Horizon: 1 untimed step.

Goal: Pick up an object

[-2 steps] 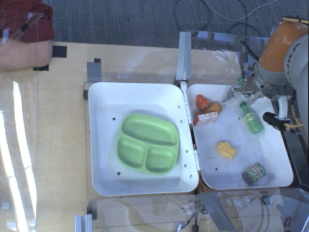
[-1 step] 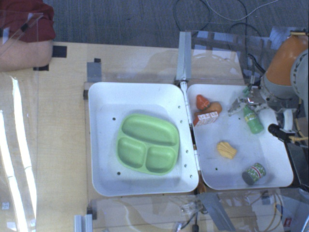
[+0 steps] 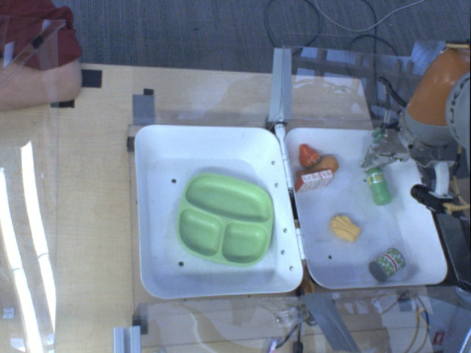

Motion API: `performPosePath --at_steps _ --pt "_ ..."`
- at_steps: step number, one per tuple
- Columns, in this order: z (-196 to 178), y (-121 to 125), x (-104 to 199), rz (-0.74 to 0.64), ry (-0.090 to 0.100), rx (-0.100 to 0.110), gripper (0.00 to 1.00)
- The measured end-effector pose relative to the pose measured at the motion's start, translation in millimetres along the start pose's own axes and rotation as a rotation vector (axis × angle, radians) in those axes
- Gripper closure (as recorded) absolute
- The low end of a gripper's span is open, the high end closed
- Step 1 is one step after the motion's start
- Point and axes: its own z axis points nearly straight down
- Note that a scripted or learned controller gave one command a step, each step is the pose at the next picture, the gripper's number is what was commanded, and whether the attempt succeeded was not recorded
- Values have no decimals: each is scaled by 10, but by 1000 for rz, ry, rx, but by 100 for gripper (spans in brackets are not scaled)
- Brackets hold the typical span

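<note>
Claw (image 3: 382, 155) sat low at the far right of the right bin (image 3: 434, 271), touching the top of a green bottle (image 3: 380, 187); whether it gripped, I cannot tell. From the left: a green tray (image 3: 225, 218) in the left bin (image 3: 158, 197), then a red box (image 3: 314, 182), yellow corn (image 3: 345, 228), and a small can (image 3: 388, 263).

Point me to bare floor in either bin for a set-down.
Left bin: a bare strip on every side of the green tray, widest along its left wall. Right bin: bare patch between the yellow corn and the can, toward the near-left corner. Crowded: the far end, around the tomato, carton, green bottle and gripper.
</note>
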Motion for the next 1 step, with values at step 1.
performPosePath --at_steps 1 --pt "-887 111 663 23 1 5 100"
